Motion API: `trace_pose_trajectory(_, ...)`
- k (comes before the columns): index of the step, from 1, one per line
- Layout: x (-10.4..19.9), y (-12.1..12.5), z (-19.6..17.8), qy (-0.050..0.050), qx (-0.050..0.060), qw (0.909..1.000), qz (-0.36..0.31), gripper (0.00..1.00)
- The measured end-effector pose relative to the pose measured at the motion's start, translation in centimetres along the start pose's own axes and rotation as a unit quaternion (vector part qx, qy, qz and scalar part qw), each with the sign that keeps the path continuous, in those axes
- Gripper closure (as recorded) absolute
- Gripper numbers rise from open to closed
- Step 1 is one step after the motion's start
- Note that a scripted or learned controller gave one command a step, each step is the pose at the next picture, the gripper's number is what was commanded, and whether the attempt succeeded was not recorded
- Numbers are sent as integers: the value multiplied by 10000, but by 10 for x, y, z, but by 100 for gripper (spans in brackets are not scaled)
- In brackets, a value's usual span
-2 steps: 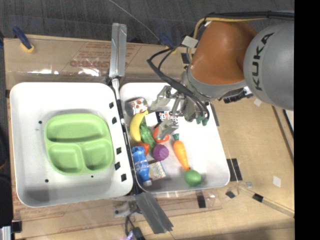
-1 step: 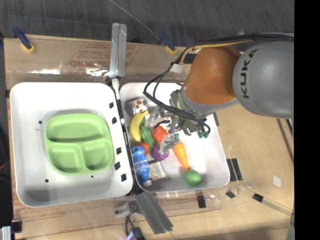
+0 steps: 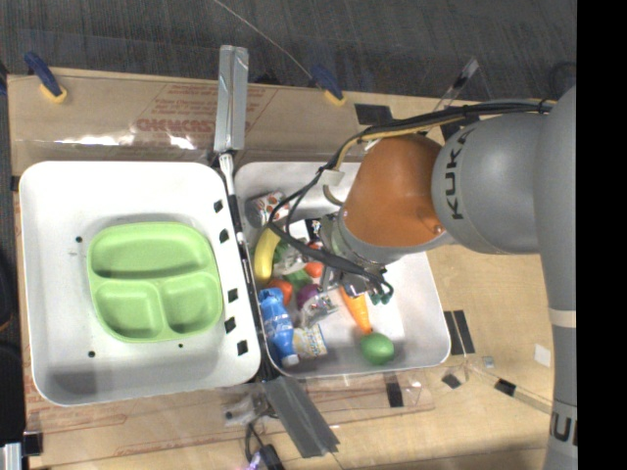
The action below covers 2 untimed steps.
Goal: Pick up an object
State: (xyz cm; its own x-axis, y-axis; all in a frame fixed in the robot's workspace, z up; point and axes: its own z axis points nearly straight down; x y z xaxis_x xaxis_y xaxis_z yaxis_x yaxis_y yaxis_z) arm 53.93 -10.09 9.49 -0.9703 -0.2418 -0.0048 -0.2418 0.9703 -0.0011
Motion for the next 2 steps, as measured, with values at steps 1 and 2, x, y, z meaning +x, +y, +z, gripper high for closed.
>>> trace_pose_trajectory(1, -34, -29, 2, 9, -4, 9930, -1178, 0)
trace_pose_trajectory(2, -20, -65, 2, 1, 4, 9928, -1197, 0)
